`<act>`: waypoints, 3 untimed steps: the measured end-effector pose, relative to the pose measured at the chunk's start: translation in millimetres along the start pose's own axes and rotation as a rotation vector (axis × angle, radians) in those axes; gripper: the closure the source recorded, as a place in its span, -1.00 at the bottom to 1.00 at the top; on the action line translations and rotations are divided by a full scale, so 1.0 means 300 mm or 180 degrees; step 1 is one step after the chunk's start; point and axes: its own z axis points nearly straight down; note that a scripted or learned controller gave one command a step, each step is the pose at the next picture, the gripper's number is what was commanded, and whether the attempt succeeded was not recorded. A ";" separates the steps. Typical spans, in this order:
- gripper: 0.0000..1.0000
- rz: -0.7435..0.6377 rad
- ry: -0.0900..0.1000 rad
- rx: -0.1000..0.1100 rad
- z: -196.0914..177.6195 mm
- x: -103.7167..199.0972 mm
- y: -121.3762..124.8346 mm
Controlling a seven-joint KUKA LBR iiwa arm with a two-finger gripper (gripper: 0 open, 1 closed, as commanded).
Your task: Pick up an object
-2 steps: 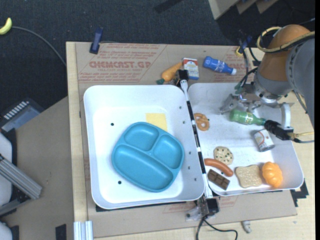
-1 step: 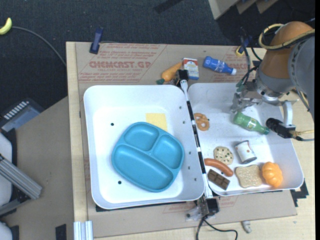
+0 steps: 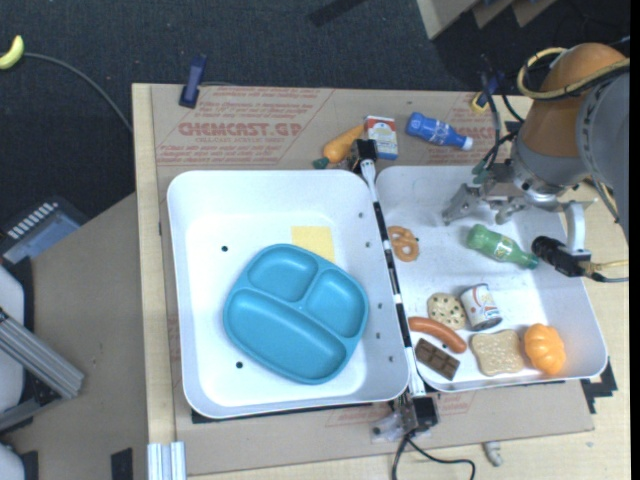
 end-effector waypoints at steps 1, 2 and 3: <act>-1.00 0.0002 0.0004 0.0007 -0.022 -0.037 -0.092; -1.00 0.0000 0.0003 0.0005 0.035 -0.062 -0.079; 1.00 -0.0001 0.0004 -0.0005 0.000 -0.059 -0.076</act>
